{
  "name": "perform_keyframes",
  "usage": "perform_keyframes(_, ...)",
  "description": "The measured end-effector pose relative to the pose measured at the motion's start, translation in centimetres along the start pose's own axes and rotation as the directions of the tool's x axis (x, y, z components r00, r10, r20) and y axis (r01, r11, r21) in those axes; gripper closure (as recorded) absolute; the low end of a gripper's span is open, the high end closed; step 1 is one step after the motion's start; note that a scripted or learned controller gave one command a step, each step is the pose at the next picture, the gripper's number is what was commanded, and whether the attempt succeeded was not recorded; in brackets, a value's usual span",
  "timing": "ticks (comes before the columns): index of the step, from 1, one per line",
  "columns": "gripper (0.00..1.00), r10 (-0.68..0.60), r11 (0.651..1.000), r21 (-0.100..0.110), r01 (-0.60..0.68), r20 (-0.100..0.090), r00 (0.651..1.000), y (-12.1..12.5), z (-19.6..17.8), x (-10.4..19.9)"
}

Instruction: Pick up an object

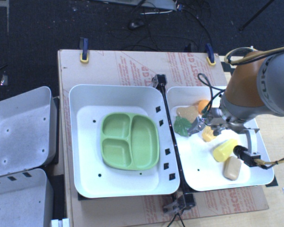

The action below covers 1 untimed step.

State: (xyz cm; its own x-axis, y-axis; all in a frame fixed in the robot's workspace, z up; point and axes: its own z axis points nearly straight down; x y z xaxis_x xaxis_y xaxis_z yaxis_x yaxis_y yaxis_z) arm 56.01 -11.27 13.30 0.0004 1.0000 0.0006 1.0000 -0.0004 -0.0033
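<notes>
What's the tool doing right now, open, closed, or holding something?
Tool: low in the right bin, beside the green object; open or closed cannot be told, and nothing is visibly held.

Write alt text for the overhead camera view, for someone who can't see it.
A grey robot arm with an orange band reaches from the right into the right shallow white bin, its end effector low beside a dark green object among yellow, orange and tan items. The left white bin holds a light green divided plastic tray.
</notes>
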Motion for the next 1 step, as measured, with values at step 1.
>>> perform_keyframes(1,0.0,0.001,1.0,-0.009,-0.001,0.003,1.0,0.23,3.83,-0.08)
